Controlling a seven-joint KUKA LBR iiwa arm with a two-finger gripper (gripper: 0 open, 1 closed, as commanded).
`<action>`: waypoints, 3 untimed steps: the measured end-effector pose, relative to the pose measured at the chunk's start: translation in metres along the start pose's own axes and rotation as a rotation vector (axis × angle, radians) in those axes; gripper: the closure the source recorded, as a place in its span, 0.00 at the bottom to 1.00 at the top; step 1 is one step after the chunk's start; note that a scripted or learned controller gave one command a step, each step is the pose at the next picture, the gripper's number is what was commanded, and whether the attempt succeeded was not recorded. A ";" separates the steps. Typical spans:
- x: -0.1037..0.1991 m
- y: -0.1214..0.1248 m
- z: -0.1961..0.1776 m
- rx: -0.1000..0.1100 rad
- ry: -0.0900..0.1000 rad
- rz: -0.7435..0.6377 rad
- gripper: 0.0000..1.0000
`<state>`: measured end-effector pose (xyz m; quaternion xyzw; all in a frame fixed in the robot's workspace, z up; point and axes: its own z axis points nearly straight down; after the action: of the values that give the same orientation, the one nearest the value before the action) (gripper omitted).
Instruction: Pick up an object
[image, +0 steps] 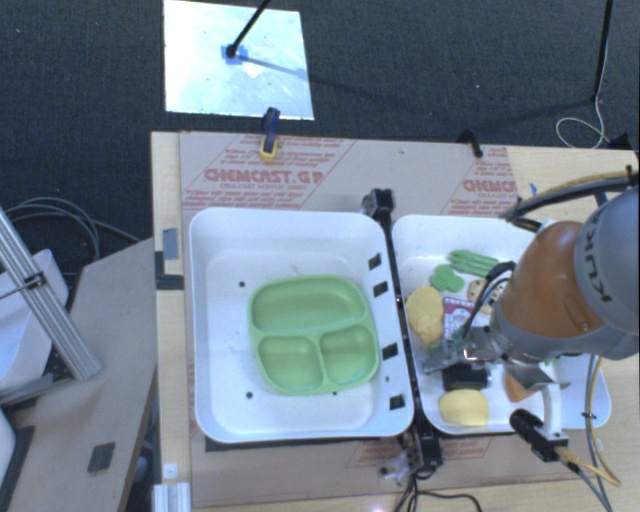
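Two bins sit side by side on the surface (300, 165). The left bin (220, 300) holds a divided tray (312, 333) near its middle. The right bin (420, 240) holds several small things: a ridged piece (472, 262) toward the back, a round piece (446, 278) just in front of it, a lumpy item (425, 312) left of centre, and another rounded item (464, 406) nearest the front. My arm (550, 290) reaches in from the right, over the right bin, and my claw (462, 372) hangs between the two rounded items.
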<state>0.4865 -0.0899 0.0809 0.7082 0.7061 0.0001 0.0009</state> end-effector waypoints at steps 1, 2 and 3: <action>0.002 0.002 -0.015 -0.005 0.001 -0.005 1.00; 0.073 0.018 -0.109 -0.010 0.004 -0.016 1.00; 0.026 0.059 -0.193 -0.013 -0.003 -0.005 1.00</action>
<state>0.5457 -0.0638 0.2737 0.7065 0.7076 0.0036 0.0063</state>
